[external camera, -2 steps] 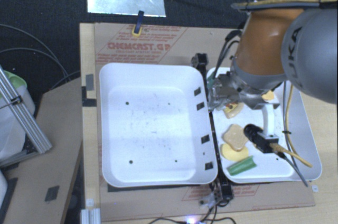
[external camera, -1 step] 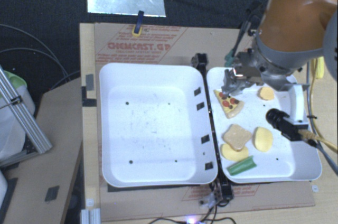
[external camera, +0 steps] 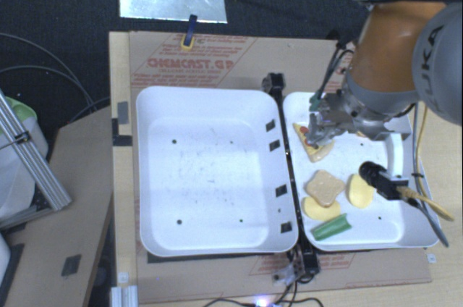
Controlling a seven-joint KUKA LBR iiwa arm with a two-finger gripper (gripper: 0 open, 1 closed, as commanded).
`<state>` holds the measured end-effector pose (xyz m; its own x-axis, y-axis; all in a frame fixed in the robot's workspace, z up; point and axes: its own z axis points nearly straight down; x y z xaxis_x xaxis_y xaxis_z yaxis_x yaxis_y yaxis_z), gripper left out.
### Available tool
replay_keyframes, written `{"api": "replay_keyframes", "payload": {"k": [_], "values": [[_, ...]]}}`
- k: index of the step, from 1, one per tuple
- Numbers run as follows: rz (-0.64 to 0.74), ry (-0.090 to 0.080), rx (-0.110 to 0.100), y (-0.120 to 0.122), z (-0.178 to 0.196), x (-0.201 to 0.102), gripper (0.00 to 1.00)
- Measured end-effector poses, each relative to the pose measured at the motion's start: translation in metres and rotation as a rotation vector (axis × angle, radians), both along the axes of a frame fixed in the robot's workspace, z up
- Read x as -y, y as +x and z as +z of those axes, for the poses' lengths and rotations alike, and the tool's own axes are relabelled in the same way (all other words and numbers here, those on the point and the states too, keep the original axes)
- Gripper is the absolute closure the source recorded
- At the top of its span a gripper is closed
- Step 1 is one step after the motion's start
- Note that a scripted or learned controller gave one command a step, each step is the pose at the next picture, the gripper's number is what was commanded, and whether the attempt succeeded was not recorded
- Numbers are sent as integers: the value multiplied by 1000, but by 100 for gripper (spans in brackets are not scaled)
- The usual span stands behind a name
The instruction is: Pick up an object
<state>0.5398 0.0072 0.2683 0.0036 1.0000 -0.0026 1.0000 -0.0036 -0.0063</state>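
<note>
spanning the bench, a brown printed cardboard sheet [external camera: 195, 59] carries two shallow white bins side by side. the grey arm [external camera: 391, 45] with its orange band comes in from the right and hangs over the far half of the right bin [external camera: 376, 226]. the left bin [external camera: 210, 168] sits against it, their inner rims meeting along the middle. the gripper [external camera: 316, 133] points down near the right bin's far left corner, over a yellow pizza-slice wedge [external camera: 319, 149] with red spots. part of the wedge is hidden beneath it, and whether the gripper is clamped on the wedge or spread cannot be told from this angle. nearer the front edge, a tan toast slice [external camera: 324, 186] lies by the bin's left wall. a yellow oval piece [external camera: 359, 191] lies just to its right, close but apart. a smaller pale yellow piece [external camera: 320, 209] touches the toast's front edge, and a green pod-like piece [external camera: 332, 227] lies near the front left corner, just in front of that.
</note>
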Motion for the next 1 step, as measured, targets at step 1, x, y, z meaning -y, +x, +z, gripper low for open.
{"api": "replay_keyframes", "payload": {"k": [1], "values": [[2,3,9,-54,35,23,100]]}}
